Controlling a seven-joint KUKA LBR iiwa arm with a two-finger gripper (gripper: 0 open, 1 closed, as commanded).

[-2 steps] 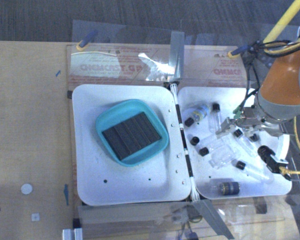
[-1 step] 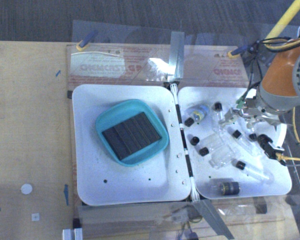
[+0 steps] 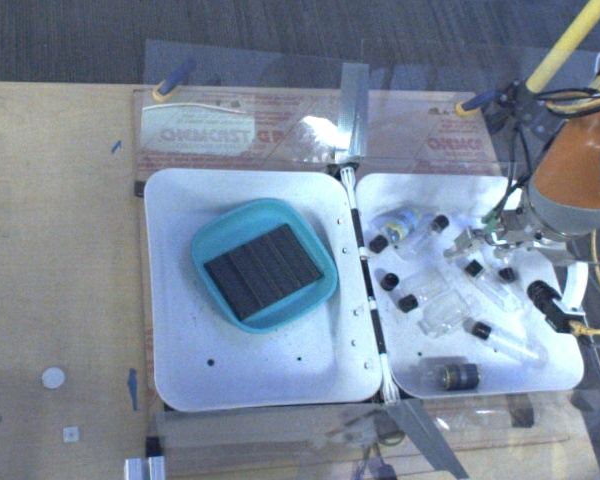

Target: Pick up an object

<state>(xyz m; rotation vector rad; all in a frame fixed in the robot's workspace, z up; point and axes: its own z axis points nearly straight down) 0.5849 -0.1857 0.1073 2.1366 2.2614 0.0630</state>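
Pincer [image 3: 495,230]: at the far right of the right bin [image 3: 570,368], low among the clear vials; metal parts crowd the tip, so whether it stands apart or together cannot be told, and nothing is seen held in it.
Surface [image 3: 60,268]: tan board carrying both white bins side by side.
Left bin [image 3: 170,288]: holds a teal tray [image 3: 265,263] tilted on the floor, with a dark ribbed block [image 3: 263,268] lying inside it.
Right bin, left part: a vial with a blue end [image 3: 400,226] near the far side; black caps [image 3: 389,281] scattered just beside the divider.
Right bin, middle: clear plastic vials [image 3: 445,308] lying jumbled and touching, hard to separate by eye; a dark stubby cylinder [image 3: 458,374] alone at the near edge.
Right bin, right part: more capped vials [image 3: 500,340] close under the pincer.
Arm [image 3: 570,168]: orange band above the wrist, reaching in from the right.
Risk: the vials look smooth, round and see-through, so a closing grip would likely squeeze one sideways or roll it away; tight neighbours may block a finger or get nudged; cables by the wrist could drag.
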